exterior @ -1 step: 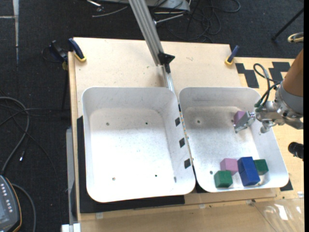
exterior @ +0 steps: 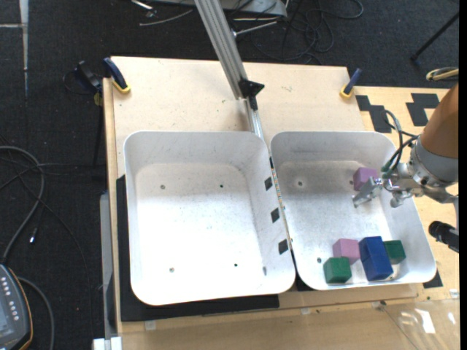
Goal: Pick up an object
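My gripper (exterior: 371,187) reaches in from the right over the upper right part of the right bin (exterior: 314,152). A light purple block (exterior: 363,175) sits right at its tip, touching or nearly touching it; I cannot tell whether the block is gripped or resting on the bin floor. Near the bin's front right corner lie a pink block (exterior: 345,249), a blue block (exterior: 375,257), a green block (exterior: 337,270) and a darker green block (exterior: 395,251), packed close together.
The left bin (exterior: 146,159) stands beside the right one, sharing a middle wall. A slanted metal rail (exterior: 222,39) runs down from the top to that wall. Clamps (exterior: 117,75) sit at the bench's back corners.
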Controlling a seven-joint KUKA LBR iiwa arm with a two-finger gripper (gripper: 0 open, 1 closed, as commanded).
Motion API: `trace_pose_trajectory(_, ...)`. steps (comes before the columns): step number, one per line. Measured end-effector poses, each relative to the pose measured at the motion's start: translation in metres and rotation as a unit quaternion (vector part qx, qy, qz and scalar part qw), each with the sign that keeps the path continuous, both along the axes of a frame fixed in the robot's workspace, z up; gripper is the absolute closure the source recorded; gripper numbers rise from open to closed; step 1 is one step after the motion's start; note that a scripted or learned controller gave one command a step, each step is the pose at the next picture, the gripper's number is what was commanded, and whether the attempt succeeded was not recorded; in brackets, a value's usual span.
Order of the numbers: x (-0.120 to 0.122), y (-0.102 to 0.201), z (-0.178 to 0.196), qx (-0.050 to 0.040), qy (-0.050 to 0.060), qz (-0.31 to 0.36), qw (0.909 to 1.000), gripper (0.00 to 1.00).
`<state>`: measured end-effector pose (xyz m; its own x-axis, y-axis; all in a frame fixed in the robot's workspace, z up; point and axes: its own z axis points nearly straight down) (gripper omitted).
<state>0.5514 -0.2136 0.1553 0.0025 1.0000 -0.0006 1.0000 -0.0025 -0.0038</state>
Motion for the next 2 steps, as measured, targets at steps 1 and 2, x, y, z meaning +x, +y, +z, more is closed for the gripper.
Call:
trace_pose_trajectory(1,0.052,-0.007,-0.061,-0.0018,-0.004,0.003,1.0,0.0)
trace_pose_trajectory(2,0.115,-0.01,-0.059,-0.0001,-0.004,0.004,1.0,0.0)
